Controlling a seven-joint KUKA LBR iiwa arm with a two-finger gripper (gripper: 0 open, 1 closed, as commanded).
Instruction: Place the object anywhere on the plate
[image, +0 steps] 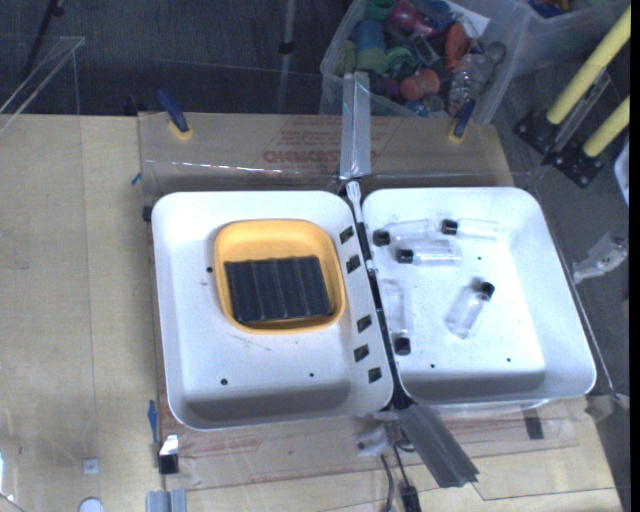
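A yellow square plate (275, 233) with rounded corners sits in the left white bin (185, 330), towards its back. A dark ribbed rectangular object (278, 288) lies flat on the plate and covers most of its floor. In the right white bin (535, 330) lie several clear vials with black caps. One vial (466, 309) is near the middle, two vials (428, 257) (468, 228) are near the back, and another vial (393, 318) rests along the left wall.
The two bins meet at a ridge with black marks (362, 290). A clear box of coloured toys (420, 50) stands behind the bins. Yellow padded bars (598, 70) are at the back right. Tan bench surface (70, 300) lies to the left.
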